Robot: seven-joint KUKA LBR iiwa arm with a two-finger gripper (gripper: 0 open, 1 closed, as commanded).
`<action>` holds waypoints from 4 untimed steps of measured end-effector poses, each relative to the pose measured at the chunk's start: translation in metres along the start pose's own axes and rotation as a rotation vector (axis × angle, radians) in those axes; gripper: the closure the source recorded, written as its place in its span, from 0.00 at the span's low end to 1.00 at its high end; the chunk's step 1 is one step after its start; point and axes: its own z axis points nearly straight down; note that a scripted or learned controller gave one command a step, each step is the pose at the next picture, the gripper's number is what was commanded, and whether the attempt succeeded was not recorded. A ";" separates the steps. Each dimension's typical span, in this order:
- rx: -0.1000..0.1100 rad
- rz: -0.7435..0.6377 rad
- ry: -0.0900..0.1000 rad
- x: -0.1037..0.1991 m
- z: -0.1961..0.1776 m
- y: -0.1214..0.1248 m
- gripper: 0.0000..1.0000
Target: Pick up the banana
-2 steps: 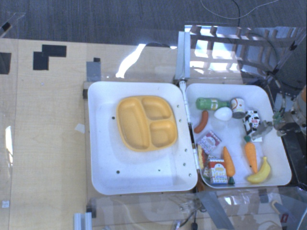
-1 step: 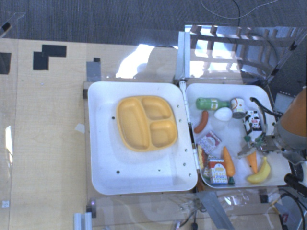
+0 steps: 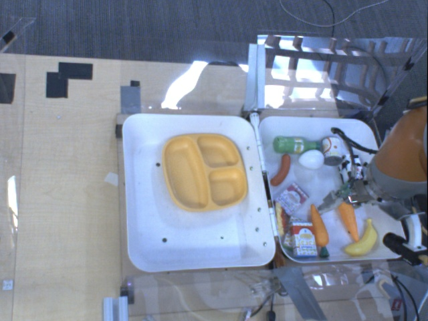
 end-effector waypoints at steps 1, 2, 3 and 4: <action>-0.002 -0.097 -0.002 -0.032 -0.037 -0.024 0.00; -0.003 -0.193 -0.002 -0.032 -0.091 -0.023 0.00; 0.000 -0.215 0.000 -0.031 -0.051 -0.024 0.00; -0.001 -0.274 -0.001 -0.031 -0.043 -0.024 0.00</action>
